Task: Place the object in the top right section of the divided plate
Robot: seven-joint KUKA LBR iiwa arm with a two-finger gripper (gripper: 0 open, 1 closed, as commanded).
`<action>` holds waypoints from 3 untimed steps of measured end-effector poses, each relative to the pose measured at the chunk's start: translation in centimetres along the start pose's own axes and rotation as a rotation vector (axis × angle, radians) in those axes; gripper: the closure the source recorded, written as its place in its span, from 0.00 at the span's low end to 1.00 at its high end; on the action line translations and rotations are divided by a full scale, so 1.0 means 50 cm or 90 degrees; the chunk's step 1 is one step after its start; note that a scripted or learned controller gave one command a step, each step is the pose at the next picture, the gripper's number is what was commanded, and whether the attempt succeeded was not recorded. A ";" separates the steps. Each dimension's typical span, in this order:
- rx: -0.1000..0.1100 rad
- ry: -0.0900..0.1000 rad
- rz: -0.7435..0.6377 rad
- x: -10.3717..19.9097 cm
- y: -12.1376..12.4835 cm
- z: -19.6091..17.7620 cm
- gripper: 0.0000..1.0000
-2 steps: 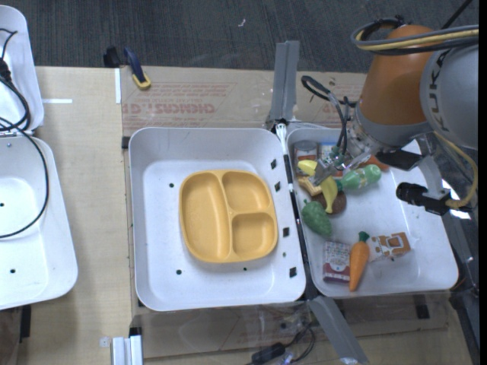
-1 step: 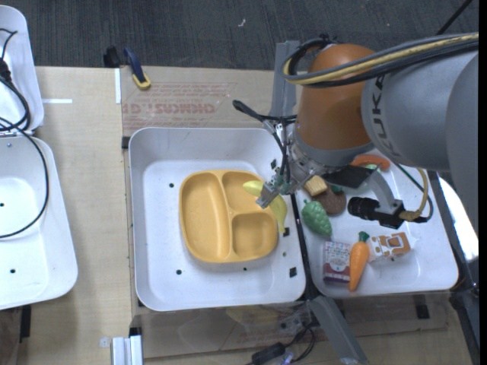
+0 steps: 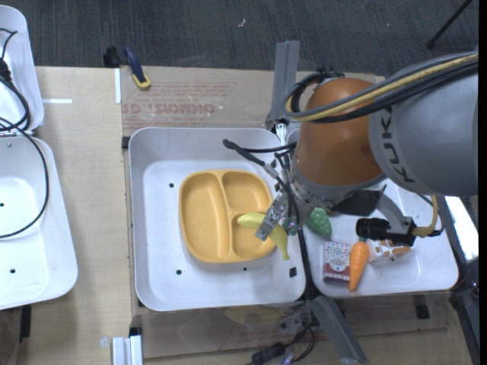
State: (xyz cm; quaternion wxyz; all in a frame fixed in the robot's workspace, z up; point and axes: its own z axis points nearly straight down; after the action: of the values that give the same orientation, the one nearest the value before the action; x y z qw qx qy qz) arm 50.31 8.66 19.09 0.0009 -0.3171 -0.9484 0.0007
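An orange-yellow divided plate [image 3: 205, 219] lies in the left bin [image 3: 152, 226], with one long section on its left and two smaller ones on its right. A yellow banana [image 3: 249, 220] lies across the plate's lower right section, its far end hanging over the plate's right rim. My gripper [image 3: 269, 225] comes in from the right and sits low over the banana's middle, fingers shut on it. The plate's top right section [image 3: 243, 190] is just above the gripper.
The right bin [image 3: 426, 276] holds a green toy [image 3: 319, 221], an orange carrot [image 3: 358, 265], a small red and white box [image 3: 335, 261] and a white and orange item [image 3: 393, 251]. The arm's bulk covers the upper part of that bin.
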 end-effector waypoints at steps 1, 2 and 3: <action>-0.001 -0.002 -0.126 -0.106 -0.092 -0.001 1.00; -0.001 -0.001 -0.192 -0.029 -0.035 0.000 1.00; -0.001 -0.001 -0.192 -0.029 -0.035 0.000 0.00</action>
State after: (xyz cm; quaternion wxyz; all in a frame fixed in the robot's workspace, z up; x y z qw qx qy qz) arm 50.42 6.36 19.12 0.0002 -0.1711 -0.9853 0.0001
